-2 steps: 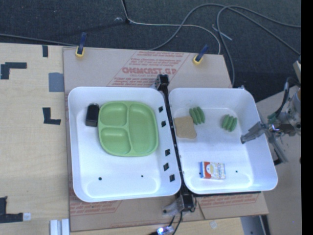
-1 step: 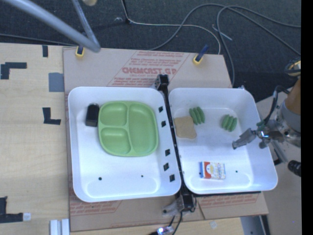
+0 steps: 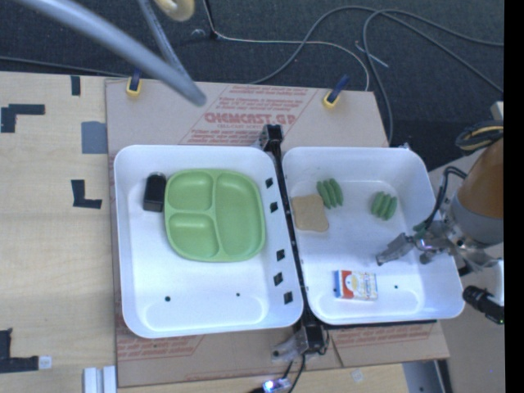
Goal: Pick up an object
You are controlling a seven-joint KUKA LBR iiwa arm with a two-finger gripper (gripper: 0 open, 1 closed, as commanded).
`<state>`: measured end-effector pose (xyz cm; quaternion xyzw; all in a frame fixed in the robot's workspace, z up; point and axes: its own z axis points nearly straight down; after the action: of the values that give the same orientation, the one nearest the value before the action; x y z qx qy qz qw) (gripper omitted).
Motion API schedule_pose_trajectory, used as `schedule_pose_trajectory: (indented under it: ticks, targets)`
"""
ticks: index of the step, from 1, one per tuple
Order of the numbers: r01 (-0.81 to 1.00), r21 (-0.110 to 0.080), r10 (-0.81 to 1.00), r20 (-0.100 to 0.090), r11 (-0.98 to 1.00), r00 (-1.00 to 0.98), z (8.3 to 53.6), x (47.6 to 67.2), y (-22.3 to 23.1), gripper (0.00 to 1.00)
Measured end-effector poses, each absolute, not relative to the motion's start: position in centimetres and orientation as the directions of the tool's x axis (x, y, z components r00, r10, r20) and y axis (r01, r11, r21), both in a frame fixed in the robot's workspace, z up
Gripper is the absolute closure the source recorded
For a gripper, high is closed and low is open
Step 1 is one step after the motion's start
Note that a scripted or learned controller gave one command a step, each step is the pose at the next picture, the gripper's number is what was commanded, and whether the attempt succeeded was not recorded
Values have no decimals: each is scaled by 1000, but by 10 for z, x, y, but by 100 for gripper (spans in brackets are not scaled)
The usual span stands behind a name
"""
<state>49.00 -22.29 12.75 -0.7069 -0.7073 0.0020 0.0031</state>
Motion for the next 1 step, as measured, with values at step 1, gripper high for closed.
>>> schedule_pose_trajectory:
  ticks: [1]
  targets:
    - [1000, 0, 1000, -2, 1, -1, 84, 490, -223, 0]
